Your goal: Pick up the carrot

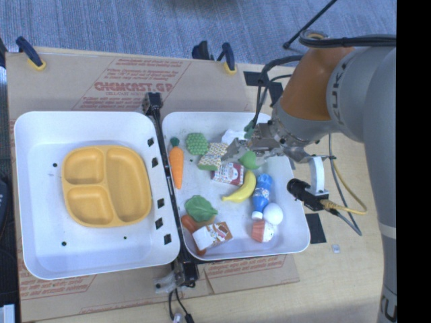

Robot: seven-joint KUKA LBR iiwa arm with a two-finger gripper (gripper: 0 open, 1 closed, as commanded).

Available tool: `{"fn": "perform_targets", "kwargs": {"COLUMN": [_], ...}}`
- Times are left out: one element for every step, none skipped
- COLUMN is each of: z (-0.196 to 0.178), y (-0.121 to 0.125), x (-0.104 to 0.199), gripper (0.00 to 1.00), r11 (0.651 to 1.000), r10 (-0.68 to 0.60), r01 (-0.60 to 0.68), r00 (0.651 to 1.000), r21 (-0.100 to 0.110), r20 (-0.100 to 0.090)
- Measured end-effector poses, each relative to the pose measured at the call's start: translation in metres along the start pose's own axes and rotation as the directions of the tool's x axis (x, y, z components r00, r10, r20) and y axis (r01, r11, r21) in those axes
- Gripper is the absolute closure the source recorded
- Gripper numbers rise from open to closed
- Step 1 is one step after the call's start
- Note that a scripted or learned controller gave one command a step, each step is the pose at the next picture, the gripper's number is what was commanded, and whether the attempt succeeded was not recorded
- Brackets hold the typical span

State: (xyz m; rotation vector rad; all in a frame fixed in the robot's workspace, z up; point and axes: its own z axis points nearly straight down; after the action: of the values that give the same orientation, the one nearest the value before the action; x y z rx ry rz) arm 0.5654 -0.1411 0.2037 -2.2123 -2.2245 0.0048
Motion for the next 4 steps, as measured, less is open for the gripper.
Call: {"fn": "perform_targets", "kwargs": {"z": [0.061,0.012,0.094,0.085], "y": [0.026,0.040,0.057,0.056], "x": [0.049,0.116,0.047,0.048], "gripper": [0.00,0.00,0.00,1.00], "r11": [1.000,0.999,1.000,1.000], "r10": [-0.030,-0.035,-0.009,-0.013], "r01": [0.030,0.035,0.009,0.013], "r00": [1.000,0.999,1.000,1.000], "r21": [0.002,-0.002,-0.007,-0.002], "r20": [0.000,0.000,0.005,0.003]}}
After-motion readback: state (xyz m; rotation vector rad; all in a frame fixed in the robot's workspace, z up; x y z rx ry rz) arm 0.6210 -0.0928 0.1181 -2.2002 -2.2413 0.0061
